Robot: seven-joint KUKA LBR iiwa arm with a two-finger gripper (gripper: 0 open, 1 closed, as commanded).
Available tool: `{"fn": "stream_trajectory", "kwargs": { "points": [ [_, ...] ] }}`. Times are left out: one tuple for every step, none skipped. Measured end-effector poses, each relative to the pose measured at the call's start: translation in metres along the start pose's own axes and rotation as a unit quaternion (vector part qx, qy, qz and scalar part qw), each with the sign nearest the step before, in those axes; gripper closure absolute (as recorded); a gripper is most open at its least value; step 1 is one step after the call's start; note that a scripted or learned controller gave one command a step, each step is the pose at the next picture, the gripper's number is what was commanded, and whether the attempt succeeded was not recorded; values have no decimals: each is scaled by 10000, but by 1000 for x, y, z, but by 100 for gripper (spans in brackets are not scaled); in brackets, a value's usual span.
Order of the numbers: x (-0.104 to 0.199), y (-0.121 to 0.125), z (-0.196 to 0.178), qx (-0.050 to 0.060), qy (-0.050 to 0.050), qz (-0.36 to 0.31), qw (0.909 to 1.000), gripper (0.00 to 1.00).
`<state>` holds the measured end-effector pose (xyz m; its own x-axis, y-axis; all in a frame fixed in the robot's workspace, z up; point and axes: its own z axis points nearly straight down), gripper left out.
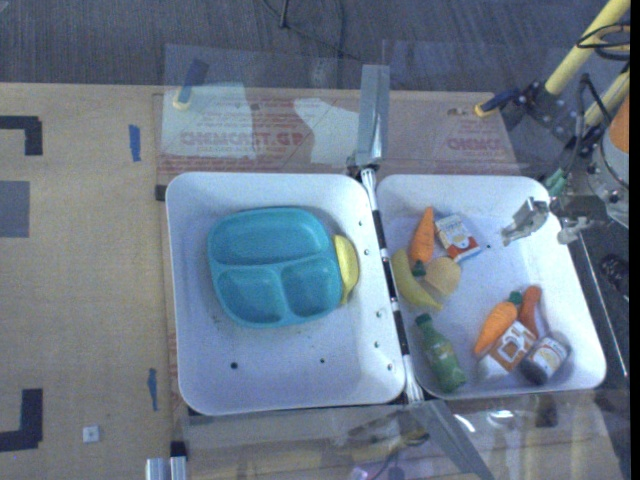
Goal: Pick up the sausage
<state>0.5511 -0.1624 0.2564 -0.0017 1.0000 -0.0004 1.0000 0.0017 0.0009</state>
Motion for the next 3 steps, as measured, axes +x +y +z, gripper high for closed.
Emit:
{"fn": "stream_trajectory", "kwargs": {
  "points": [
    [-6,-16,140,-2,5,-221,9998,0],
    [-62,9,81,-10,-5,-239,9997,0],
    [-59,-18,54,-3,5,-321,9995,0]
  ]
}}
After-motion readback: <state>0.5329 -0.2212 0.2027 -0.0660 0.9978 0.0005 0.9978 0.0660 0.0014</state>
